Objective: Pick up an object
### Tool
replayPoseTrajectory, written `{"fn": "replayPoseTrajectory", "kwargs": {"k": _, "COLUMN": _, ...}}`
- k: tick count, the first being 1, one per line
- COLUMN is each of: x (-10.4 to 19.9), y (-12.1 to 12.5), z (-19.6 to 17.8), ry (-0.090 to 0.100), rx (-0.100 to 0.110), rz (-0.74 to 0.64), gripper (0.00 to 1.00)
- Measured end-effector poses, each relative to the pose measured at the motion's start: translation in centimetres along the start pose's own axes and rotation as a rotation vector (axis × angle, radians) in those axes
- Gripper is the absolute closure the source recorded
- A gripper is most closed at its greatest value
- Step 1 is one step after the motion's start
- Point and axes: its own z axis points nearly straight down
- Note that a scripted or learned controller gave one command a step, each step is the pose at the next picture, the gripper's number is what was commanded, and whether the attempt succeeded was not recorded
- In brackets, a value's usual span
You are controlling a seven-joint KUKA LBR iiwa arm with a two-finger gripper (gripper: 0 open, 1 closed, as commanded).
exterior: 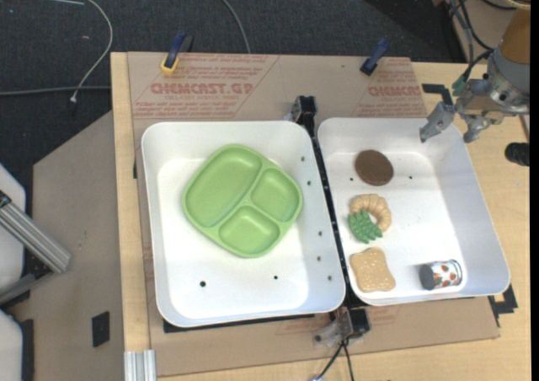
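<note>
Gripper sits at the far right corner of the right bin, over its back rim, fingers spread apart with nothing between them. Arm comes in from the upper right edge, grey, wrist partly cut off by the frame. Right bin holds five things, all clear of the gripper: brown disc near the back left, well apart from the fingers; tan ring in the middle left; green spiky piece lying against the ring's lower left side, touching it; toast slice at the front left, just below the green piece; small can on its side at the front right, near the front wall. Left bin holds one thing, a green plate with three compartments, turned at an angle, roughly centred, nothing in any compartment. Bins stand side by side, touching along a dark seam, on a cardboard sheet with red print. Two blue clamps pin the sheet's back edge. Cables run over the dark floor beyond the sheet.
</note>
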Motion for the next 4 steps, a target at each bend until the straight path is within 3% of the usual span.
{"fn": "replayPoseTrajectory", "kwargs": {"k": 1, "x": 0.1, "y": 0.3, "z": -1.0, "ry": -0.004, "rx": -0.015, "rz": -0.004, "gripper": 0.0}}
{"fn": "replayPoseTrajectory", "kwargs": {"k": 4, "x": -0.2, "y": 1.1, "z": 11.3, "ry": 0.001, "rx": -0.012, "rz": -0.006, "gripper": 0.0}}
